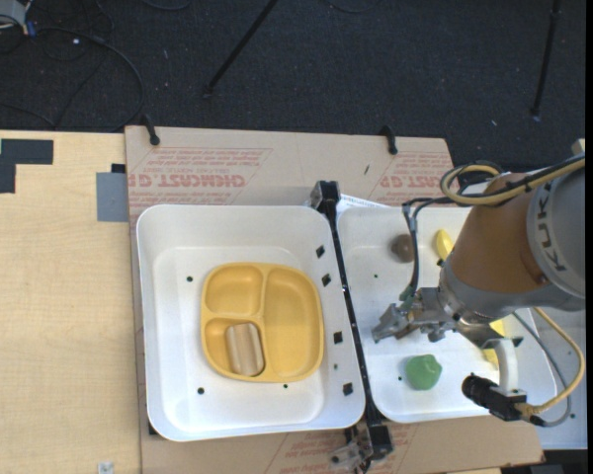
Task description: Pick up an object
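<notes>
on the worktop (pixel 59 294) sit two white bins side by side. the left bin (pixel 168 314) has a yellow tray (pixel 296 319) in it, with three parts. a small tan block (pixel 244 349) lies in the tray's lower left part. the right bin (pixel 376 373) holds a green lump (pixel 423 371) near its front edge, a small brown ball (pixel 402 248) near its back, and a yellow thing (pixel 442 244) just beside the ball, partly hidden by the arm. the grey arm (pixel 519 255) with its orange band comes from the right and hangs over the right bin. its gripper (pixel 390 326) is low in the middle of that bin, pointing toward the wall between the bins. the green lump is near it, a bit to the front, and is not touching it. i cannot tell if the fingers are open or closed, as they look too small and dark. brown cardboard (pixel 277 171) with red letters lies under both bins.
</notes>
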Robot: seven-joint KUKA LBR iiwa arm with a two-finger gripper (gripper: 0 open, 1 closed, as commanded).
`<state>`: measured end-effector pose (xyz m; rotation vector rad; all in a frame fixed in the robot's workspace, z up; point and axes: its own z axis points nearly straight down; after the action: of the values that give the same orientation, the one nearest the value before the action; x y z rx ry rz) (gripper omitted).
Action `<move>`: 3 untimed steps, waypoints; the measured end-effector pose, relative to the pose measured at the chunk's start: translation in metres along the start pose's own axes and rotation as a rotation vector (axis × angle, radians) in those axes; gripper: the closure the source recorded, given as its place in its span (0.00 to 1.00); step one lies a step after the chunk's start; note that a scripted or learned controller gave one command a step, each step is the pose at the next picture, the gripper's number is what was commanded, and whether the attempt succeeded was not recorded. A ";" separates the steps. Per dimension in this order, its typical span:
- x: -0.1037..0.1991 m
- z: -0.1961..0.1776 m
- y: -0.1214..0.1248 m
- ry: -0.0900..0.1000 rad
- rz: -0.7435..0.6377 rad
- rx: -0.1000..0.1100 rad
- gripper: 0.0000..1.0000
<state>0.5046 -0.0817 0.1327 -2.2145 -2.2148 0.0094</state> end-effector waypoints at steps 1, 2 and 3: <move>0.000 0.046 0.000 -0.002 0.002 -0.008 0.00; -0.001 0.034 0.000 -0.001 0.005 -0.008 1.00; -0.008 -0.026 0.001 -0.003 0.001 -0.013 1.00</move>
<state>0.5062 -0.0893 0.1591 -2.2232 -2.2215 -0.0015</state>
